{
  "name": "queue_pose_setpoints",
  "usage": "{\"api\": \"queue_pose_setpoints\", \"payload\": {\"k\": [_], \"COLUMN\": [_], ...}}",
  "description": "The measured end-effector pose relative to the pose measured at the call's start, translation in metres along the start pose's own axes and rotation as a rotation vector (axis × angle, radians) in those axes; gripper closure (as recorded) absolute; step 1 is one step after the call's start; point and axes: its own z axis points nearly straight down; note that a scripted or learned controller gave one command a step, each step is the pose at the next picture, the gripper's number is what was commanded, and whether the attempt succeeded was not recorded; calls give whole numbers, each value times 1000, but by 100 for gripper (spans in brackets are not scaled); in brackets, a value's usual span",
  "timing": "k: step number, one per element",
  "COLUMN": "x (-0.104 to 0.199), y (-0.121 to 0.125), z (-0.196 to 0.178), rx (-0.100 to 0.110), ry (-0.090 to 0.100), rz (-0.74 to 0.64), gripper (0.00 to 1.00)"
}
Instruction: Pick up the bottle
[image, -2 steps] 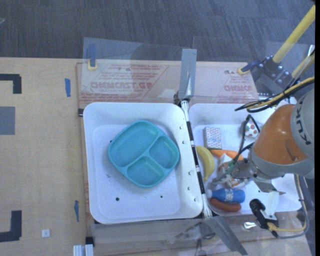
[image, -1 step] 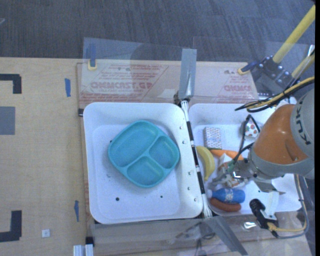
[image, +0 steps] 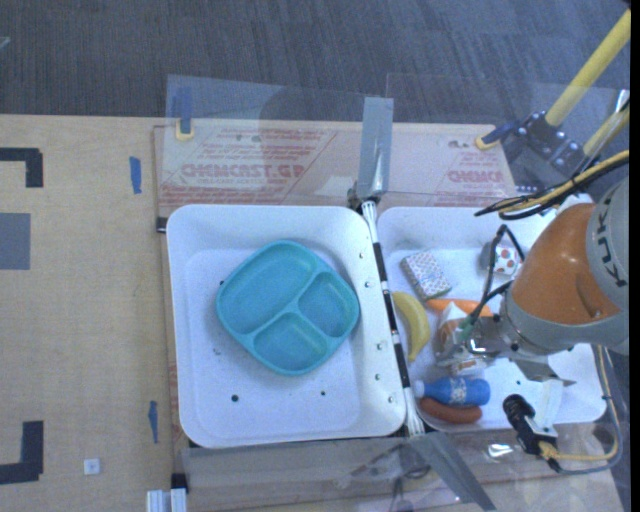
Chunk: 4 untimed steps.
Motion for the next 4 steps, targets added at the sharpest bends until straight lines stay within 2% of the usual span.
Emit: {"api": "queue_pose_setpoints", "payload": {"k": [1, 2, 3, 4], "x": [12, 12, 29, -6], "y": [0, 0, 40, 47], "z": [-205, -205, -86, -13], "rx": [6, 6, 8, -2], "ry": [0, 0, 2, 1], "rz": [-404, -405, -471, -442], "gripper": [100, 0, 0, 0]}}
